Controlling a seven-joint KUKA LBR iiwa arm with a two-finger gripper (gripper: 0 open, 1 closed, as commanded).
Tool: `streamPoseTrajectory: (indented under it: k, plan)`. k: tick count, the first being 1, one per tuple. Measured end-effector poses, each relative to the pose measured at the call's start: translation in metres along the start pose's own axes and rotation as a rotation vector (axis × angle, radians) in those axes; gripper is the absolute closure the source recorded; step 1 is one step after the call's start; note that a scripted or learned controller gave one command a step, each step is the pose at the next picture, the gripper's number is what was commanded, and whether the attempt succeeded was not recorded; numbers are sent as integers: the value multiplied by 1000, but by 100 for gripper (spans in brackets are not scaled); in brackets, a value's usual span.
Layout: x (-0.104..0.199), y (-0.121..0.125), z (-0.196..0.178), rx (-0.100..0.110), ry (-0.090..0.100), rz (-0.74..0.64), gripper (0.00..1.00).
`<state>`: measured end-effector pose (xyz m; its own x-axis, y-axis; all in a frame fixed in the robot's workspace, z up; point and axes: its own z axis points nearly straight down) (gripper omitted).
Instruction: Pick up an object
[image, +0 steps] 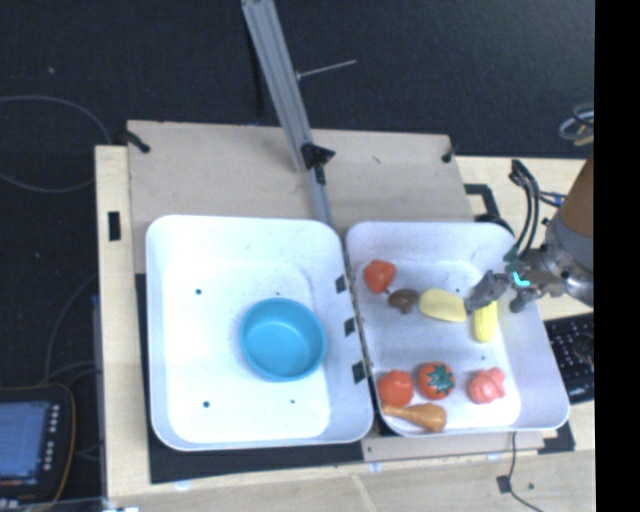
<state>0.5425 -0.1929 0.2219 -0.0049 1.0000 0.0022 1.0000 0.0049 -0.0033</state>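
Two bins lie under me: the left bin (190, 260) has a blue bowl (283, 338), the right bin (420, 243) has the toy food. My claw (497, 290) hangs over the right bin's far side, just above the banana (484, 322) and beside the lemon (443, 305). Whether it is apart or together, I cannot tell. I judge this the approach: next comes lowering squarely onto the banana. No writing is readable.

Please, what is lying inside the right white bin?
The right bin holds toy foods: a red piece, a brown mushroom, two yellow pieces, a tomato. The gripper covers part of one yellow piece.
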Motion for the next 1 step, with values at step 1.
streamPoseTrajectory:
  k: [1]
  plan:
    - [0, 1, -3, -5, -1, 0, 0]
